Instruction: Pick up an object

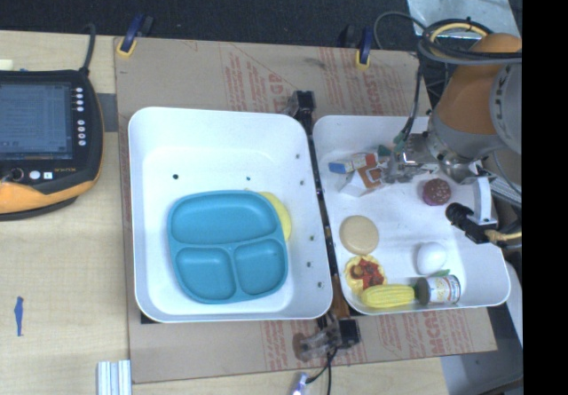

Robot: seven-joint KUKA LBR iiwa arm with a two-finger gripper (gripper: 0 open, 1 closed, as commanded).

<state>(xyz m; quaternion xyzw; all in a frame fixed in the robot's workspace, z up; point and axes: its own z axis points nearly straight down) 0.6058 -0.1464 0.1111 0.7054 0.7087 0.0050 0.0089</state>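
Note:
My gripper (pixel 401 160) reaches down into the back of the right bin (pixel 479 296), below the arm's orange band (pixel 461 100). Its tip is right beside a small white, red and blue carton (pixel 362 169); whether they touch is unclear. A dark red round piece (pixel 436 192) lies just to the gripper's right. Further forward lie a tan bun (pixel 359 233), a white egg (pixel 431 256), a yellow and red food piece (pixel 366 272), a corn cob (pixel 388 296) and a small bottle (pixel 440 288).
The left bin (pixel 151 145) holds a blue divided plate (pixel 228 245) with a yellow item (pixel 279 211) partly under its right edge. A tablet controller (pixel 43 138) rests at the bench's left. Cables hang beside the arm at the right.

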